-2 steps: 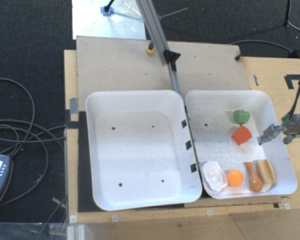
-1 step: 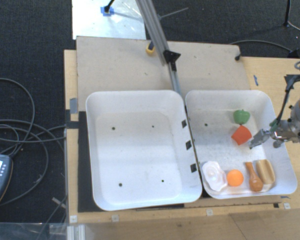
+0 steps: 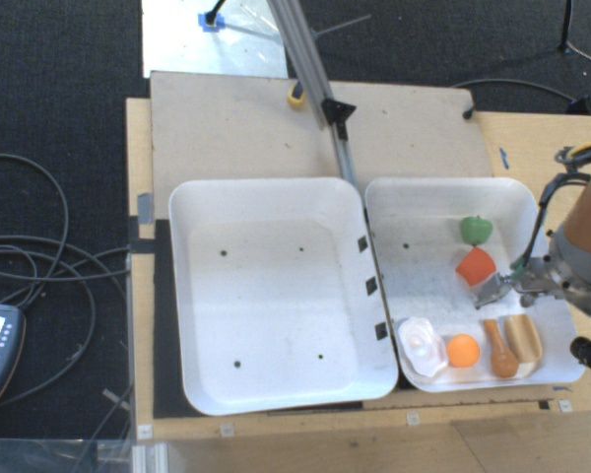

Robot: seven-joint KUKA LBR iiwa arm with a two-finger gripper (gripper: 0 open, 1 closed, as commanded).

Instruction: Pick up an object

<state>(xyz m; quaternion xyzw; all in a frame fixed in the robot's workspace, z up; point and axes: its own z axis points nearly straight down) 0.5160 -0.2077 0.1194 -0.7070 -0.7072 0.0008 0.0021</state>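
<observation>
Orange ball [image 3: 462, 351] near front rim; gripper [image 3: 494, 295] beside red block [image 3: 476, 265]

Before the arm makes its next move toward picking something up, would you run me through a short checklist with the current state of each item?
1. Objects available in right bin: ok; green piece, red block, orange ball.
2. Gripper over right bin: ok, beside the red block.
3. Object between fingers: cannot tell.
4. Red block apart from green piece: ok.
5. Front-row items spaced: not ok, crowded along the front wall.
</observation>
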